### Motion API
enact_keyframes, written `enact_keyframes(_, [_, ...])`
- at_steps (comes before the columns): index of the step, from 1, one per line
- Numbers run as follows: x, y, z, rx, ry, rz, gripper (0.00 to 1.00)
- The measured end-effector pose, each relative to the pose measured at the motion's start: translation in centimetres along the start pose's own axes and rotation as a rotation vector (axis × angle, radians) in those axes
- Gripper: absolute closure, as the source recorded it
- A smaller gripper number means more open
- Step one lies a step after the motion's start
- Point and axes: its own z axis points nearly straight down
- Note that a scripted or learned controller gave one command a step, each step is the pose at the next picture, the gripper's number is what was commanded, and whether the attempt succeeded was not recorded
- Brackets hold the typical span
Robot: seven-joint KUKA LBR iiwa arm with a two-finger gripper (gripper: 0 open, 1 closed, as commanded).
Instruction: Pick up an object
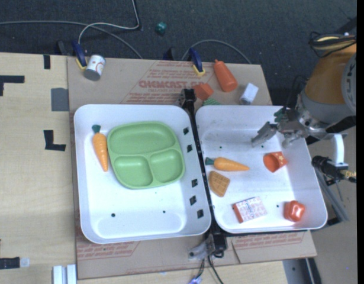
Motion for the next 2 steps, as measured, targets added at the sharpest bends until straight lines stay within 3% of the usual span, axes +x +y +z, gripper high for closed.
enact_keyframes(1, [-3.8, -0.5, 4.0, 0.003, 0.001, 0.000, 0.00])
enact_keyframes(2, [-3.6, -0.8, 8.3, -0.019, -0.015, 0.001, 0.00])
